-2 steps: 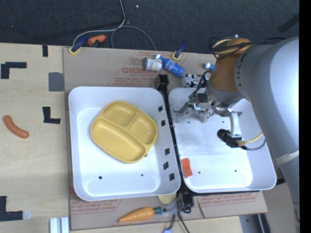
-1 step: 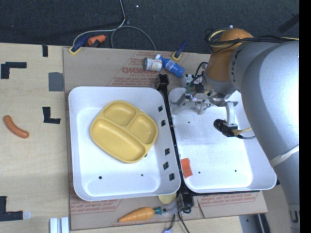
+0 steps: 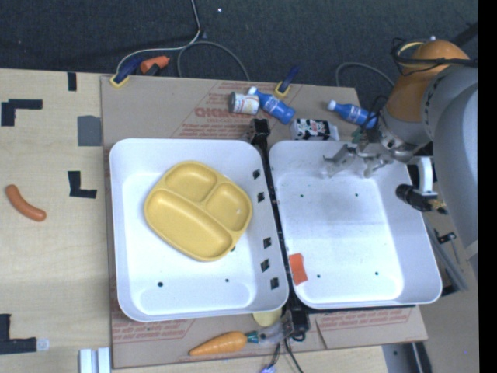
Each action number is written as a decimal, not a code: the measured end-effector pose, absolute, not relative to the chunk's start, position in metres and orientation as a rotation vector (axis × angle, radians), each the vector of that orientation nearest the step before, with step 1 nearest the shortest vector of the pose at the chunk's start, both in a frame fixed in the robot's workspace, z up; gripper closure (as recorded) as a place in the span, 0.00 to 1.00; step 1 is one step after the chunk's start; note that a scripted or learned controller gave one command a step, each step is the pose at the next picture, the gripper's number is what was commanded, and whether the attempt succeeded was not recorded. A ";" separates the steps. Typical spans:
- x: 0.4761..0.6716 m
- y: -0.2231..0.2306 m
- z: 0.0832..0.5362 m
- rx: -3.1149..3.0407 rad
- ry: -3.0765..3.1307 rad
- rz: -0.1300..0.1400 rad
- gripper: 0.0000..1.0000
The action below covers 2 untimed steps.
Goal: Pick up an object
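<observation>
Hovering pre-grasp, I'd say: nothing between the fingers. Near edge, 6 o'clock: carrot [image 3: 219,343] on the tabletop. Left bin [image 3: 124,231] holds a yellow divided plate [image 3: 199,209]; right bin [image 3: 404,286] has an orange tag [image 3: 297,269] at 7 o'clock. Hand [image 3: 351,162] at 12 o'clock, fingers look spread open. Next: pick a target, descend. Arm cut off at right; fingertips hard to resolve.

Two bins sit side by side on the table, the left bin [image 3: 124,231] touching the right bin [image 3: 388,286] along their shared edge. A divided plate [image 3: 199,210] lies in the left bin, toward its far side. A small block [image 3: 297,269] lies in the right bin at its near left corner. The claw [image 3: 351,160] is over the right bin's far edge. A carrot [image 3: 217,344] lies on the table before the left bin. A sausage [image 3: 25,203] lies near the table's left edge.
</observation>
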<state>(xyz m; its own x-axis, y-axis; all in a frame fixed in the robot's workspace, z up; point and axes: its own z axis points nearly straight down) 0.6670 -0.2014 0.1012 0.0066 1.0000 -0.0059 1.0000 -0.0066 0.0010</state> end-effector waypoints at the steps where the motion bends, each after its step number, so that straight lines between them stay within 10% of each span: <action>1: 0.670 -0.103 0.085 2.211 2.229 0.002 0.00; 2: 0.669 -0.108 0.096 2.215 2.224 0.000 1.00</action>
